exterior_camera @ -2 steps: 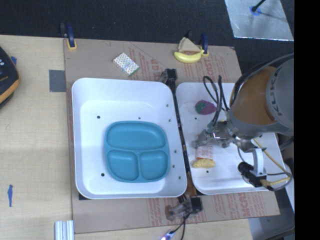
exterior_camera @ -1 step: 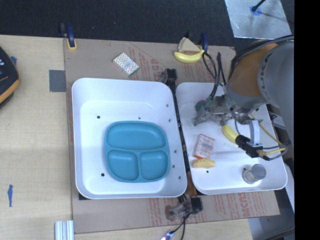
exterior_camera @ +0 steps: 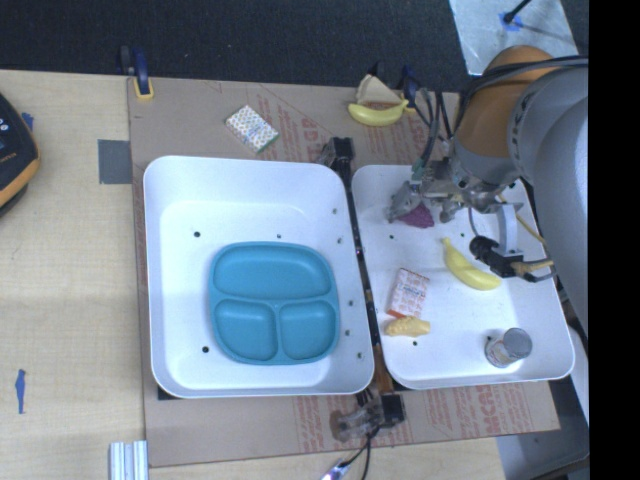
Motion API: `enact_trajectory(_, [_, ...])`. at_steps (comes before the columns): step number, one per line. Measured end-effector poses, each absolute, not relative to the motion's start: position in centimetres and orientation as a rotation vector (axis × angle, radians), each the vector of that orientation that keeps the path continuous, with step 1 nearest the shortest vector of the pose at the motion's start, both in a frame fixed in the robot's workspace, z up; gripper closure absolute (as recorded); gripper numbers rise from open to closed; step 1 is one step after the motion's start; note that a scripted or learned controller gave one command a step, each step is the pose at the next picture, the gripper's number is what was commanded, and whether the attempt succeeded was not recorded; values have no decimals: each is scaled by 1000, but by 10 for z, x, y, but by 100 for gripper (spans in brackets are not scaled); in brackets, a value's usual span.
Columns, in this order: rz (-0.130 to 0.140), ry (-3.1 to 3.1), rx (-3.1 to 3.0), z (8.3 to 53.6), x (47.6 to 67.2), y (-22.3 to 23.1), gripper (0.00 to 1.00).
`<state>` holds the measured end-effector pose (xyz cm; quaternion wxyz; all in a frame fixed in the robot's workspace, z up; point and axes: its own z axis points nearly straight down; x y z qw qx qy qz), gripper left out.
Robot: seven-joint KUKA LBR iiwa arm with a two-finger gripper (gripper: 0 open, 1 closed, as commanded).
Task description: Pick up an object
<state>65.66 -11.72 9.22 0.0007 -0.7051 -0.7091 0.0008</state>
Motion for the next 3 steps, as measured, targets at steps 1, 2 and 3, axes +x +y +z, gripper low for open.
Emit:
enact_trajectory(1, [5, -2224, -2214, 92, 580, -111, 0])
enact_trajectory(2, [5, -2224, -2214, 91, 532, -107, 0])
enact_trajectory(3, [3, -2223, -2218, 92, 580, -149, 0])
